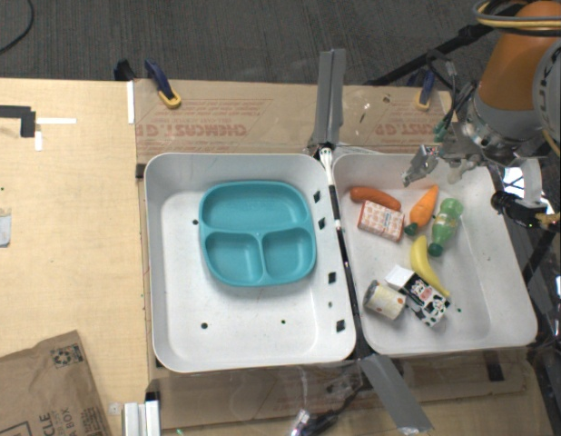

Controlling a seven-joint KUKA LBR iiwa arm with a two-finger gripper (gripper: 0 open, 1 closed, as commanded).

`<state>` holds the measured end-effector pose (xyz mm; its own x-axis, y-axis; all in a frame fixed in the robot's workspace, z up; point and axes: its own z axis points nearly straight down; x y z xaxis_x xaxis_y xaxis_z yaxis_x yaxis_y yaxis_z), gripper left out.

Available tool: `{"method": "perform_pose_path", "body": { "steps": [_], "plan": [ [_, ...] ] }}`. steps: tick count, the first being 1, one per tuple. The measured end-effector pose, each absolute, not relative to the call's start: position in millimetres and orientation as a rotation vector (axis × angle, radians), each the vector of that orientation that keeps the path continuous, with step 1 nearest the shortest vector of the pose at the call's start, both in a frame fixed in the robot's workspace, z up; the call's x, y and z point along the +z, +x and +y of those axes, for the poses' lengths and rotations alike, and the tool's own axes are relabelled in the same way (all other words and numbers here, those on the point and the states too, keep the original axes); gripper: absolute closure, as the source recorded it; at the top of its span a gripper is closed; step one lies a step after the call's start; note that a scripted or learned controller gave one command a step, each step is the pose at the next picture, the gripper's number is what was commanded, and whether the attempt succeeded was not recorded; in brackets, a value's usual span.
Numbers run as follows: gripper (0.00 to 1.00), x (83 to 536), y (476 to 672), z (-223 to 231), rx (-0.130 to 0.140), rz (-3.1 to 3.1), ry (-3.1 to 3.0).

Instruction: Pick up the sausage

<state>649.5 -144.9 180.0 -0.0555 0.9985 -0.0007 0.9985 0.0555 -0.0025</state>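
Brown cardboard covers the bench under two white bins. Taking the right bin (512,280) as landmark: along its near edge lie a can (384,300) and a cow-print carton (426,300), with a banana (424,267) just behind them. Mid-bin sit a pink box (380,219), a carrot (424,204) and a green bottle (444,224). The sausage (375,196) lies beyond the box, touching it, near the far-left corner. The gripper (429,163) hovers over the far edge, right of the sausage, likely staging a descent; I cannot tell how wide it stands, and nothing shows in it.
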Motion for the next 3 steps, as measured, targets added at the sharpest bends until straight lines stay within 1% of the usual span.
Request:
{"method": "perform_pose_path", "body": {
  "steps": [1,2,3],
  "plan": [
    [0.0,92.8,659.4,-100.1,0.0,-2.445,-1.976],
    [1.0,100.8,657.9,-101.4,0.007,-2.44,-1.975],
    [1.0,219.6,657.3,-53.3,0.0,-2.772,-1.483]
  ]
}}
